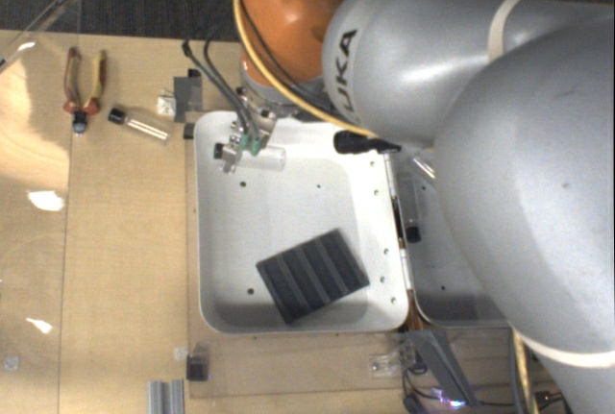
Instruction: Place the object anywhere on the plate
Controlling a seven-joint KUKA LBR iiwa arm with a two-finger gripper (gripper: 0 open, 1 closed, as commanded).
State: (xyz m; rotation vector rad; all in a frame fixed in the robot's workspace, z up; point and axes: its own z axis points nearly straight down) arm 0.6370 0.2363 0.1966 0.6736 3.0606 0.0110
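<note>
Nearest us, our grey arm (500, 162) fills the right side, its orange band (288, 9) above the wrist. Our claw (245, 141) hangs over the far left corner of the left bin (207, 239); we cannot tell whether it is released or clenched. A small clear object (269, 157) sits touching or just beside its tip. Well apart, near the bin's front, lies the dark ribbed plate (312, 275). On the worktop (115, 258) to the left lie red-handled pliers (84, 85) and a small vial (139, 123).
</note>
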